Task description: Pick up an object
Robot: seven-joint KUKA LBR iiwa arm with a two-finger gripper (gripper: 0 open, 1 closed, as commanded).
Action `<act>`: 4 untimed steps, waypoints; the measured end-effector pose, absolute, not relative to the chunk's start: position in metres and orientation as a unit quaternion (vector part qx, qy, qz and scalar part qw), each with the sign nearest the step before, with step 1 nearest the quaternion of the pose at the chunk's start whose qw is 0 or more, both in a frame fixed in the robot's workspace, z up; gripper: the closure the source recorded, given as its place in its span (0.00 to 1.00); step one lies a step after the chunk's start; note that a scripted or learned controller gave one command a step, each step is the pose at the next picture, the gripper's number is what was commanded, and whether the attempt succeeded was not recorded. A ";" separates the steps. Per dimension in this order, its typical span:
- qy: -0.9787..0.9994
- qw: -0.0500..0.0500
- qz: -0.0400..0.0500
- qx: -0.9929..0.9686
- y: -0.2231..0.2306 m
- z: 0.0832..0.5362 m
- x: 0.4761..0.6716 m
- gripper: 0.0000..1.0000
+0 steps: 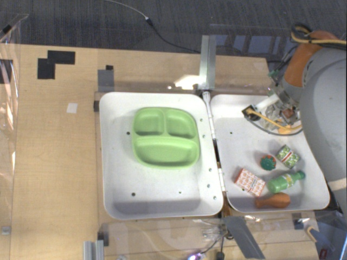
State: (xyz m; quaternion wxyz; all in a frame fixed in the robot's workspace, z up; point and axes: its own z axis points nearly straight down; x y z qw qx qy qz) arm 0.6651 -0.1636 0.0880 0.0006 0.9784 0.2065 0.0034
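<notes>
The gripper is positioned low over the right bin's far corner; its state cannot be told. Candidate objects, including a green bottle, are clustered nearer, untouched.

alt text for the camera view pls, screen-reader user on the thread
The grey arm's claw hangs over the far end of the right bin, whose near end holds a green bottle, patterned box and other small items. The left bin holds a green divided tray.
</notes>
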 end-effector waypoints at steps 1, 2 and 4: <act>0.106 -0.002 0.003 0.994 -0.201 0.088 0.655 1.00; 0.125 0.000 0.003 0.992 -0.132 0.180 0.653 1.00; 0.103 -0.001 0.002 0.995 -0.095 0.194 0.664 1.00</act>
